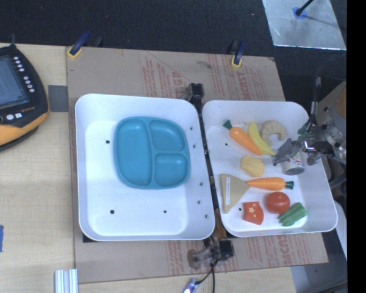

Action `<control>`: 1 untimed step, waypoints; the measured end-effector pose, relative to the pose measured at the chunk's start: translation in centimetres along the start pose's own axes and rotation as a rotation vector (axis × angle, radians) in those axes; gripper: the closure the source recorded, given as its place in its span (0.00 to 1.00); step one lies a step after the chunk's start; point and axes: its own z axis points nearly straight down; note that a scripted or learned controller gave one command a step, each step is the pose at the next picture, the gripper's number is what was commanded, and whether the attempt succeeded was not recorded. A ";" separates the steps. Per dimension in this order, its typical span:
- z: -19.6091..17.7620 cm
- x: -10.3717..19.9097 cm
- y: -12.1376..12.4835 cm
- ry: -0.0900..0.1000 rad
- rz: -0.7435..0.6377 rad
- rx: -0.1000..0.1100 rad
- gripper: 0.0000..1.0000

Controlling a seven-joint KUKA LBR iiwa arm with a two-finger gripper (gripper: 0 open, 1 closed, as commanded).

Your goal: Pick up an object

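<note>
A: Where does the gripper (291, 156) stand?

B: Over the right bin (317, 224), near its right wall, reaching in from the right. The metal fingers (283, 153) point left, toward the food. I cannot tell whether they are spread or pressed together; the tips blur into a grey lump. Nothing shows between them.

A: Contents of the right bin?

B: Toy food, all lying flat on the bin floor. Upper row: an orange carrot (243, 138) with a green top, tilted; a yellow banana (258, 137) just beside it on the right; a pale croissant (273, 129) at the banana's upper end. Middle: a short yellow corn (252, 165), left of the gripper. Below that, a second carrot (268, 184), lying nearly level, green end to the right, just under the fingers. A beige wedge (232, 191) touches the second carrot's left tip. Bottom row: a red slice (253, 213) with a pale mark, a round red tomato (278, 201), a green vegetable (292, 215) at the lower right.

A: Nearest to the fingers?

B: The corn and the second carrot; contact with either is not clear.

A: Left bin (88, 163)?

B: Holds a blue tray (151, 152) with three compartments, centred. Both bins sit on brown cardboard (171, 72) on the worktop (24, 212). A pendant (12, 99) lies at far left.
</note>
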 end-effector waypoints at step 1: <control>13.9 4.0 3.4 -0.001 -0.002 0.002 0.00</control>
